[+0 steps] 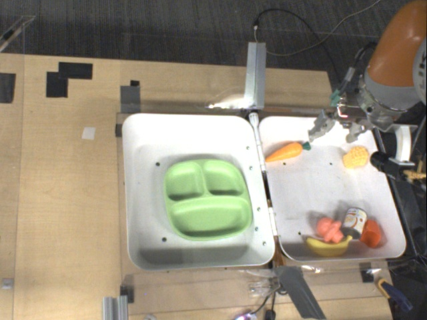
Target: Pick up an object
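In the right bin (293, 199): carrot (285, 152) on its side near the divider; yellow corn (355, 157) at right; banana (327, 246), pink toy (329, 229), can (354, 221) and orange toy (372, 233) clustered in my near corner.

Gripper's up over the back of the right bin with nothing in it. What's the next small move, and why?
Probably lower the open gripper and shift it toward the yellow corn-like toy. The two fingers are spread and hold nothing, hanging above the right bin between the carrot and that toy. Both lie apart from the cluttered front pile, so either is an easy target.
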{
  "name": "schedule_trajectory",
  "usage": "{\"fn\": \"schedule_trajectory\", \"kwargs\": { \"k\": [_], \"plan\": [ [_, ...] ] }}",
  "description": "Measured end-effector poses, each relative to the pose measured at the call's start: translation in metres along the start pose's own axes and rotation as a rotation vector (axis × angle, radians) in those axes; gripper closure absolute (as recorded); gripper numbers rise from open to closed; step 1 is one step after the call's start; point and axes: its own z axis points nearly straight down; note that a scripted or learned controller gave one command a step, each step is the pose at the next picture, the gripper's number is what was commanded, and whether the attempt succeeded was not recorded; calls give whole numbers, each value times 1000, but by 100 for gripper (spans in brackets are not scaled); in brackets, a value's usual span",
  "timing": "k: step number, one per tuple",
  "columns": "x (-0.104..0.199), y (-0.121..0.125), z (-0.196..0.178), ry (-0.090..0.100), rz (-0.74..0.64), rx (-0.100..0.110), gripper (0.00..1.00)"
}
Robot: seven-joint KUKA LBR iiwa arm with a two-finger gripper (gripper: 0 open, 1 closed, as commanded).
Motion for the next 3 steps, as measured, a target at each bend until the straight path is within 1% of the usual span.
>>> {"fn": "schedule_trajectory", "kwargs": {
  "k": [1, 2, 3],
  "plan": [
    [18, 61, 160, 0, -119, -2, 0],
    [10, 13, 159, 1, -87, -3, 0],
    [12, -44, 157, 1, 5, -6, 0]
  ]
}}
